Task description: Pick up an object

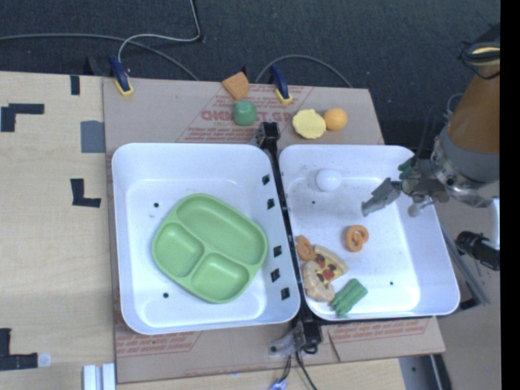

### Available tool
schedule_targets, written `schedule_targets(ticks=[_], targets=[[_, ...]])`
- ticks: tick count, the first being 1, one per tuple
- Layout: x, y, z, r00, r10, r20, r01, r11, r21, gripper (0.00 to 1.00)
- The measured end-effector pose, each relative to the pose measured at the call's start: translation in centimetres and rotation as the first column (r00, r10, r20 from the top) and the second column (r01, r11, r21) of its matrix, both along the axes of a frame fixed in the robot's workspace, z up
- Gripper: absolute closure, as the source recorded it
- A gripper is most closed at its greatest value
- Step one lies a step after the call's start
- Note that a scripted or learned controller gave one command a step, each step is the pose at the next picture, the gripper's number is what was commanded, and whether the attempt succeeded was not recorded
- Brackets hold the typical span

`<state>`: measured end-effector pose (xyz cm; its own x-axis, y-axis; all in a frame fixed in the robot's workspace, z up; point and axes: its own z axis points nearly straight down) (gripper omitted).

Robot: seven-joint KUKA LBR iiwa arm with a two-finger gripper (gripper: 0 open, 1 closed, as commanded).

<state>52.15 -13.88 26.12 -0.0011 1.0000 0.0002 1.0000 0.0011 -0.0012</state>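
Two white bins sit side by side; the gripper (396, 201) hangs with fingers spread, grasping nothing, above the right bin (422, 295) near a pretzel (356, 236).

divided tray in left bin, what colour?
Light green; the divided tray shows plainly in the camera view.

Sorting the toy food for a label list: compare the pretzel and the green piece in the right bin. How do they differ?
The pretzel is orange-brown, rounded and looped with holes; the green piece is green, elongated and ridged. The pretzel lies alone mid-bin, while the green piece lies beside the pizza slice near the front wall. Both are small and rest on the right bin floor.
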Motion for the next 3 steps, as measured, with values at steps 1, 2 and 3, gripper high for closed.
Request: schedule_targets(ticks=[1, 2, 3], targets=[[2.8, -0.6, -15.9, 1.0, -0.001, -0.003, 0.001, 1.0, 0.001, 0.0], [-0.6, -0.7, -17.4, 1.0, 0.0, 0.009, 0.0, 1.0, -0.002, 0.0], [-0.6, -0.8, -16.5, 1.0, -0.001, 0.009, 0.001, 1.0, -0.004, 1.0]])
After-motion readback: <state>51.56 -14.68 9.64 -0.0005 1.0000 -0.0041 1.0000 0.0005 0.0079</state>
